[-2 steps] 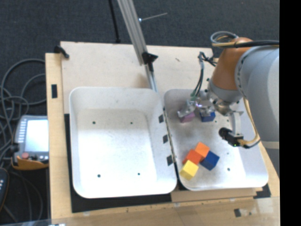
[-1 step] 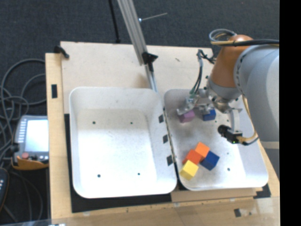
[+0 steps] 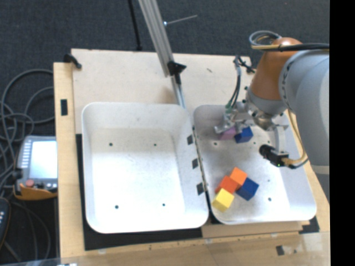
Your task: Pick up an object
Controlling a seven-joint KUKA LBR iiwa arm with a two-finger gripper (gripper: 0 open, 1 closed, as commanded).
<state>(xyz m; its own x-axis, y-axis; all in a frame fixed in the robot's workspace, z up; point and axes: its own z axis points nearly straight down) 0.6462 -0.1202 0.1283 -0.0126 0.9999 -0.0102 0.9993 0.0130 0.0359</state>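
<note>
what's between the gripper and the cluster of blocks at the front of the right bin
In the camera view, bare white floor of the right bin lies between the gripper and the block cluster; a lone blue block sits right by the gripper.

Blocks in the right bin

A blue block (image 3: 243,135) and a pinkish piece (image 3: 226,131) lie near the far wall; nearer the front, orange (image 3: 238,176), red (image 3: 229,184), yellow (image 3: 223,199) and blue (image 3: 248,189) cubes cluster, touching.

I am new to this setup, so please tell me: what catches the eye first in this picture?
The grey arm with its orange band reaches in from the right, its gripper low over the right bin beside a blue block and a small pinkish piece. Nearer the front of that bin, orange, red, yellow and blue blocks huddle together.
</note>
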